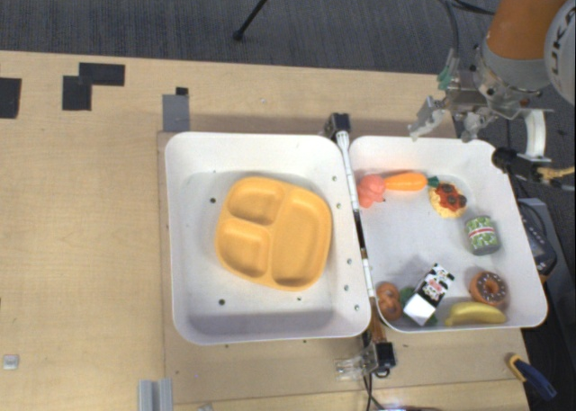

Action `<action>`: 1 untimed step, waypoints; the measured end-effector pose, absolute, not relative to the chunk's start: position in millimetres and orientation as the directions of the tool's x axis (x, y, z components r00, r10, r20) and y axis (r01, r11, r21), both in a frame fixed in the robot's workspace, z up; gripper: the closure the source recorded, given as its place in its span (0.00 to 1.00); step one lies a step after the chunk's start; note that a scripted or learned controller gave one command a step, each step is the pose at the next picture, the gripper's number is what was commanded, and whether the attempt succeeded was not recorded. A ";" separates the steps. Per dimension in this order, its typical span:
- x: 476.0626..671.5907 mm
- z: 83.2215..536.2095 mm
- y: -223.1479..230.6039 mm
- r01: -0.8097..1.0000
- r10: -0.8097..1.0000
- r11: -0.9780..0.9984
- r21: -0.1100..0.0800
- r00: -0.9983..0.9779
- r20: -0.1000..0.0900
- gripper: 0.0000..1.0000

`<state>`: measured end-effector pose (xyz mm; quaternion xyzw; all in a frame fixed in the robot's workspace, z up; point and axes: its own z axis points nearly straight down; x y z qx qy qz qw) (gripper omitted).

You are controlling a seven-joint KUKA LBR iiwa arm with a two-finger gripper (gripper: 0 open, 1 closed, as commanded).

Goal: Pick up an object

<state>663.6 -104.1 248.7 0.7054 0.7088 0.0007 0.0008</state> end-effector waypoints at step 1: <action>589.0 125.3 -202.4 0.998 0.998 0.064 -0.002 -0.064 -0.001 0.00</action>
